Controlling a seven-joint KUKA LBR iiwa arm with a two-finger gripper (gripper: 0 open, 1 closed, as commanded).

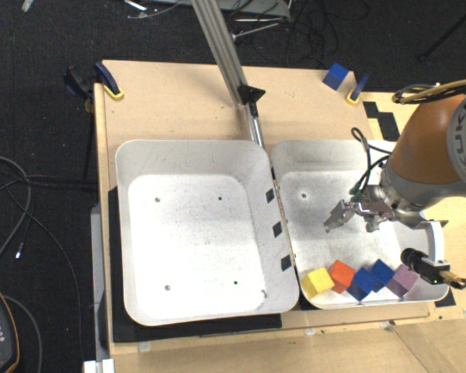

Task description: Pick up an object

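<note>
Four or five small blocks sit bunched along the near edge of the right bin [311,169] — yellow block [318,281], orange block [342,274], blue block [363,284] with what looks like a second blue one just behind it, and purple block [404,280]. They touch or nearly touch each other in a row. The claw [343,214] hangs over the bin's middle, apart from the row, nothing between its tips; whether it is open or closed, cannot tell from this slant. The left bin [132,162] has no blocks in it. On handling, judging by look: blocks seem light, rigid, flat-faced, probably wood or foam — not fragile, little slip risk if squeezed on two opposite flat faces. Yellow is likely the easiest take, since it sits at the row's end with one side free; the middle ones leave little room for a fingertip beside them. The bin wall close behind the row could block a descent. Another blue block [336,75] lies on the table [179,99] far off.
</note>
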